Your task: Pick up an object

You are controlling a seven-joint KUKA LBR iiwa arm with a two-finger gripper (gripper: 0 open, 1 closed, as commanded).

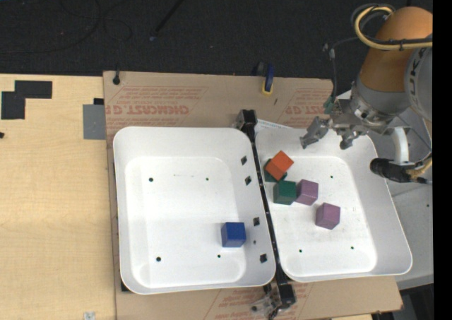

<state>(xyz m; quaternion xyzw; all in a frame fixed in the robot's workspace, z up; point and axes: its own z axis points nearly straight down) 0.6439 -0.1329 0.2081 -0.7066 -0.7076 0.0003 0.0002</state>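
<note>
My gripper (329, 136) hangs above the far edge of the right bin (381, 258), its two fingers spread open with nothing between them. Below and left of it, in the right bin, lie an orange block (280, 165), a green block (285, 191), a purple block (307, 191) touching the green one, and a second purple block (328, 215) a little apart. A blue block (233, 234) sits in the left bin (141, 170) near its right wall.
A black divider strip (258, 191) runs between the two bins. Both bins rest on a cardboard sheet (176, 103) with a blue-and-yellow clamp (268, 80) at its far edge. The wooden bench (49, 205) extends to the left.
</note>
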